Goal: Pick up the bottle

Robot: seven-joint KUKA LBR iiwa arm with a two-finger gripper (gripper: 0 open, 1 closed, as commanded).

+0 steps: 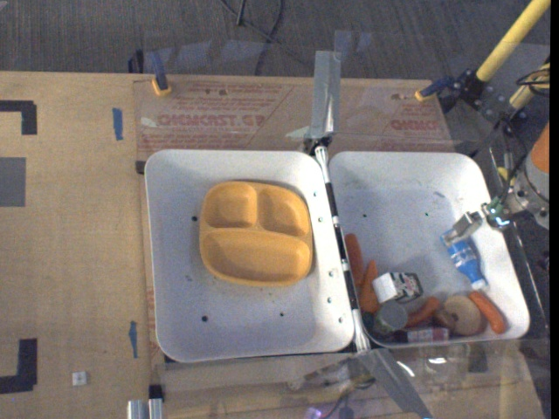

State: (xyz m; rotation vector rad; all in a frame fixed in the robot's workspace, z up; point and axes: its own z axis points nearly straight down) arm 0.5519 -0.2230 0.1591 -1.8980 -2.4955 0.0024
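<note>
The bottle (466, 261) is small and blue with a white cap. It lies on the floor of the right bin (402, 190) near the right wall, cap end pointing toward the front. My gripper (465, 227) reaches in from the right edge and sits just behind the bottle's rear end, close to or touching it. The grey wrist (515, 199) is over the bin's right rim.
Along the right bin's front lie a carrot (353, 256), a white box (397, 285), a grey can (391, 314), a brown lump (461, 314) and another carrot (488, 312). The left bin (175, 304) holds a yellow divided plate (256, 232).
</note>
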